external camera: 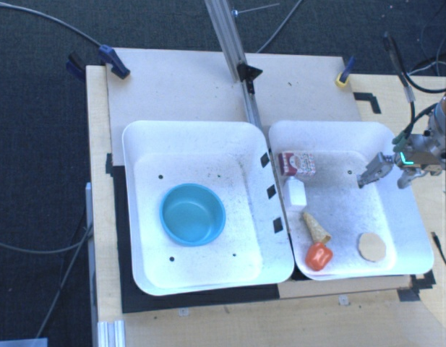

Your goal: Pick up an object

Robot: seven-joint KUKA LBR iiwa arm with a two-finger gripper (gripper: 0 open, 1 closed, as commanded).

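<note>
We see the hand point(387, 173) spread wide, holding nothing, over the right bin's point(353, 132) far right edge. Below lie a biscuit point(371, 247), pepper point(319, 256), cone point(316, 227) and carton point(297, 164). A blue bowl point(193, 214) sits in the left bin point(147, 143), on a pale table point(179, 78) above dark carpet point(35, 157).

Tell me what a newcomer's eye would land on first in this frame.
Most likely the blue bowl, alone in the left bin. Next, the cluster along the right bin's left side: a red-and-white carton, a white block, a cone and a red pepper, with a tan round cookie apart near the front. The gripper hovers at that bin's right edge, fingers spread, holding nothing.
</note>
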